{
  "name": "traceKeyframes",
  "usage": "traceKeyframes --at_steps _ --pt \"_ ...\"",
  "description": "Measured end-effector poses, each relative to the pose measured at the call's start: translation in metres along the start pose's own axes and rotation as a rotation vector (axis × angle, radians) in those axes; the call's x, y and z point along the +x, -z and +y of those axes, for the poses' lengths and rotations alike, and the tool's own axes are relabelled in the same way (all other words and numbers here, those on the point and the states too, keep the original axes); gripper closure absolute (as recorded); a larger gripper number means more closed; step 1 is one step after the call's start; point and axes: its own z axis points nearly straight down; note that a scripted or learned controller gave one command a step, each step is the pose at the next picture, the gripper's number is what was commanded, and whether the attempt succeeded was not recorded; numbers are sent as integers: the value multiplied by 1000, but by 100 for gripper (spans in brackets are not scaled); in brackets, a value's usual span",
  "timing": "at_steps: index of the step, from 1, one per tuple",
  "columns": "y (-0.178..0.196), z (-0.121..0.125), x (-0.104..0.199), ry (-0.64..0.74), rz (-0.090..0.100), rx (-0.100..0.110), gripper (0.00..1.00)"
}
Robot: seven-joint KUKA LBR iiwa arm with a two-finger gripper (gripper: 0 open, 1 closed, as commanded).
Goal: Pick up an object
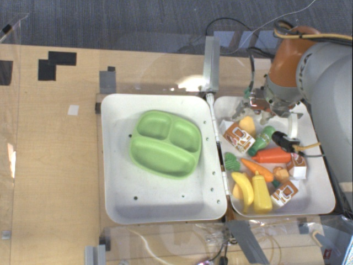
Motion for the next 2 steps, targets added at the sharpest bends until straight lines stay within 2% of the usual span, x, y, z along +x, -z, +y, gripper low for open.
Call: traceKeyframes --at_steps 1,2 --pt "14 3 1 7 -3 -9 100" --pt "89 -1 60 68 0 -7 100"
